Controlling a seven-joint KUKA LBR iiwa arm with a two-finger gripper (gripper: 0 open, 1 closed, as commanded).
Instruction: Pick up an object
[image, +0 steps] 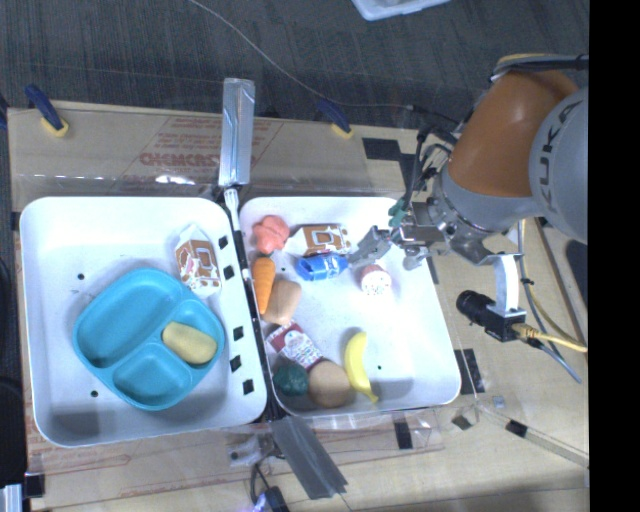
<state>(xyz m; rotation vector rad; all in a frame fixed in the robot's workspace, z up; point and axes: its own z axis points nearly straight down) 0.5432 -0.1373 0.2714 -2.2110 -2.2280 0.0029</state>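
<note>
Letters "KU" legible in dark print on the grey arm housing (565, 150) at the upper right, running vertically beside the orange band (510, 125). Red print present on the cardboard sheet (180, 140) behind the left bin (40, 300), mirrored and too blurred to read with confidence. Brown-and-white printed packaging on the small carton (198, 262) in the left bin and on the carton (322, 239) in the right bin (425, 330), wording too small to read.
</note>
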